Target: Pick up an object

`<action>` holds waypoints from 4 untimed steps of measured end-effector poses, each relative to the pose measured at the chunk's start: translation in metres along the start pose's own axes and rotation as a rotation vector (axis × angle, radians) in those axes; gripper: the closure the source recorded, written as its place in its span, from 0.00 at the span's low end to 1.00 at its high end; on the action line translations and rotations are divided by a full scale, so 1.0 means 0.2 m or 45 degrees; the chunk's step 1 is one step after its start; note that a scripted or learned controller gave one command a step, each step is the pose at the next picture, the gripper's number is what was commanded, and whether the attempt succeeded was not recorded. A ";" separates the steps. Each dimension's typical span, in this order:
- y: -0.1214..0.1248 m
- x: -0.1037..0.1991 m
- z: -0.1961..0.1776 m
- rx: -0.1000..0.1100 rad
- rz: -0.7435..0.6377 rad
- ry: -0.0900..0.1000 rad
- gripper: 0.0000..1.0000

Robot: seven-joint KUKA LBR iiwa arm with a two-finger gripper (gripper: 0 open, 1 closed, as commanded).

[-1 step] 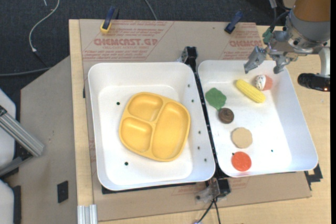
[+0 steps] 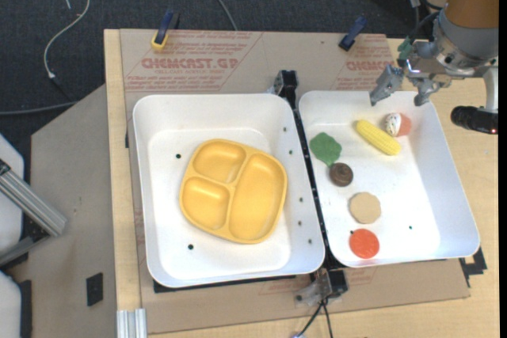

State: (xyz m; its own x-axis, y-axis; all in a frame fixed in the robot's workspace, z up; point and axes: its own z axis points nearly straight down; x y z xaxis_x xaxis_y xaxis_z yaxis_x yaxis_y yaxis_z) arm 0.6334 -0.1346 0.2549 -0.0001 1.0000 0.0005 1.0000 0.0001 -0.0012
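Yellow plastic corn cob [image 2: 378, 137] lies untouched near the right white bin's [image 2: 451, 194] far edge; my gripper [image 2: 402, 88] hovers above that edge, jaws released, nothing picked.

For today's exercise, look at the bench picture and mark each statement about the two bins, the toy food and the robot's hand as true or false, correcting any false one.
1. The yellow divided plate lies in the left bin. True.
2. The corn cob lies on the plate. False: it lies in the right bin.
3. The hand grips the corn. False: it hangs above the right bin's far edge, holding nothing.
4. The red disc lies nearest the right bin's front edge. True.
5. The green piece lies beside the brown round piece. True.
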 end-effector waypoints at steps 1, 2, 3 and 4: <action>0.03 0.03 0.30 0.005 -0.002 0.001 0.00; 0.06 0.01 0.59 0.005 -0.001 0.001 0.00; 0.08 0.00 0.81 -0.015 -0.001 -0.011 0.00; 0.09 0.00 0.74 -0.022 0.000 -0.010 1.00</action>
State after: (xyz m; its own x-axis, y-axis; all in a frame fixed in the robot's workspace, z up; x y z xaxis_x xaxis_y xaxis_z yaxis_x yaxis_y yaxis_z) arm 0.6510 -0.1346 0.1078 -0.0002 1.0000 -0.0077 0.9999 0.0003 0.0164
